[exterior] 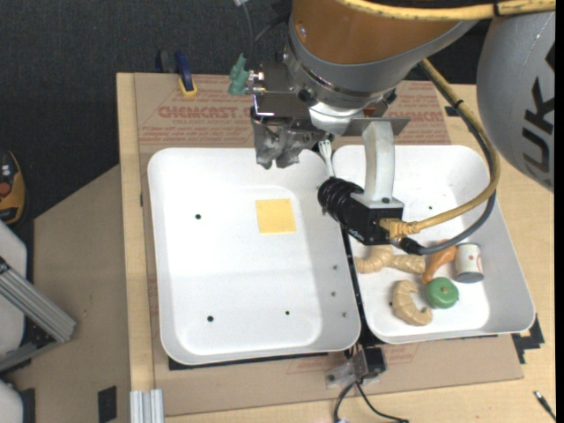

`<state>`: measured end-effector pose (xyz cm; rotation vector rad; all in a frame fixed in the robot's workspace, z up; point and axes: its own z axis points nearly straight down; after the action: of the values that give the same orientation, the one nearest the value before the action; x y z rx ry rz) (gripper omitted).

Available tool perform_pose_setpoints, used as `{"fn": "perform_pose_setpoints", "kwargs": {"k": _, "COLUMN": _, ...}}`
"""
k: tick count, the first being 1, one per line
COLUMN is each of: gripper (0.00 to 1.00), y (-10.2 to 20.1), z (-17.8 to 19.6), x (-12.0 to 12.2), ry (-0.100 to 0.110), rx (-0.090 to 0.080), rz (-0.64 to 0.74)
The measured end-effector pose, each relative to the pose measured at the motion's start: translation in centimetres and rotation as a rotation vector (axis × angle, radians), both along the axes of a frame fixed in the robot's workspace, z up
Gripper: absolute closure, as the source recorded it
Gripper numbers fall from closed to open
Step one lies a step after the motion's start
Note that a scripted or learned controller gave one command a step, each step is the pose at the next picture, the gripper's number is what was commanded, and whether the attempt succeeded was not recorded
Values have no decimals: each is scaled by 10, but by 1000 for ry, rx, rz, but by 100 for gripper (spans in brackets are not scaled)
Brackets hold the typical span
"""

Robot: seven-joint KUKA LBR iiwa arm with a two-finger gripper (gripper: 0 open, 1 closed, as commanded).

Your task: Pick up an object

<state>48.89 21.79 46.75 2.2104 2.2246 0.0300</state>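
Over the far edge of the left bin [176, 263] hangs my gripper [280, 151]; I cannot tell how it is set, and I see nothing in it. Just below it, toward the camera, a yellow square [276, 216] lies flat on that bin's floor. Well off to its right, in the right bin [476, 174], lie a green lid [441, 293], a small can [468, 262] and some tan pieces [411, 303].

Arm [379, 25] cut off by top edge; right bin's [458, 170] middle behind black cable fitting [352, 210].
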Motion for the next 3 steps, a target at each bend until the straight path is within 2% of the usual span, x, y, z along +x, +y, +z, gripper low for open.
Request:
{"fn": "perform_pose_setpoints", "kwargs": {"k": 1, "gripper": 100, "y": 6, "z": -160, "x": 9, "ry": 32, "rx": -17, "rz": -8}}
{"fn": "perform_pose_setpoints", "kwargs": {"k": 2, "gripper": 100, "y": 7, "z": -17, "x": -10, "ry": 2, "rx": -1, "rz": -3}}
{"fn": "perform_pose_setpoints", "kwargs": {"k": 3, "gripper": 100, "y": 6, "z": -167, "x": -12, "ry": 33, "rx": -17, "rz": -8}}
